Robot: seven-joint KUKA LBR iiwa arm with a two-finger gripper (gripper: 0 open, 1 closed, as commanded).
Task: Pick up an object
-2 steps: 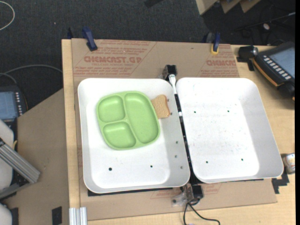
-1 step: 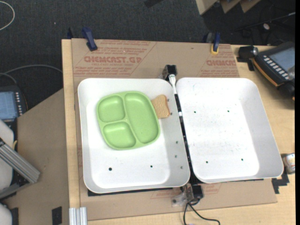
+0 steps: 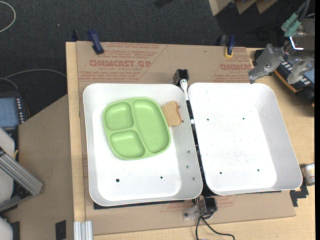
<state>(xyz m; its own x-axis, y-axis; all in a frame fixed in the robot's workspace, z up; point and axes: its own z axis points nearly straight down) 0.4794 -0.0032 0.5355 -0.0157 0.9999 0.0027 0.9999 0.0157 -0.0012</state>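
A green divided plate (image 3: 136, 128) lies in the left bin (image 3: 100, 184), toward its far side. A small tan block (image 3: 172, 113), like a slice of toast, rests against the plate's right rim near the wall between the bins. My gripper (image 3: 261, 67) hangs at the upper right, over the cardboard just beyond the far right corner of the right bin (image 3: 240, 139). It is well away from the plate and the tan block, and nothing shows in its grasp.
Both white bins sit on a cardboard sheet (image 3: 125, 59) held by a blue clamp (image 3: 95, 41) and a yellow-blue clamp (image 3: 229, 49) at the far edge. A black clip (image 3: 181, 77) joins the bins at the back. Cables and equipment crowd the right edge.
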